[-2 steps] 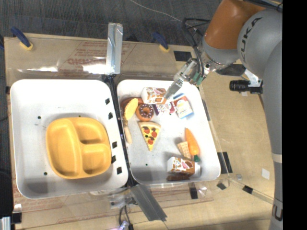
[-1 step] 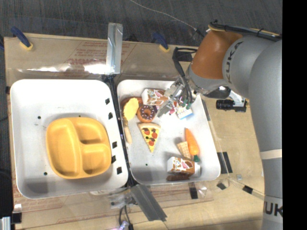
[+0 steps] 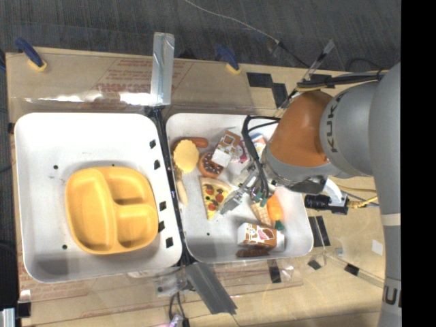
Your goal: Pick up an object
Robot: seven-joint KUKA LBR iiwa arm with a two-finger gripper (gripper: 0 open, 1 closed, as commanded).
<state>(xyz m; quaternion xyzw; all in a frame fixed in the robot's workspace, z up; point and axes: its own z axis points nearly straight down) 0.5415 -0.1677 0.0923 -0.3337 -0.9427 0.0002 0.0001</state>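
Observation:
My gripper [image 3: 236, 196] hangs low in the right bin [image 3: 204, 244], its grey fingers apart with nothing between them, just right of a pizza slice [image 3: 214, 197]. An orange carrot [image 3: 274, 208] and a waffle cone [image 3: 259, 213] lie just right of the gripper. At the bin's front stands a small brown-and-white carton [image 3: 259, 235]. Toward the back left lie a yellow bun [image 3: 185, 155], a sausage [image 3: 195, 142] and a red-and-white packet [image 3: 219, 157]. The wrist's orange band [image 3: 304, 131] covers the bin's back right.
The left bin [image 3: 41, 135] holds a yellow divided tray [image 3: 112, 208]. A taped seam [image 3: 169, 182] separates the two bins. Black cables [image 3: 259, 125] loop from the wrist over the right bin. The grey arm [image 3: 371, 121] fills the right side.

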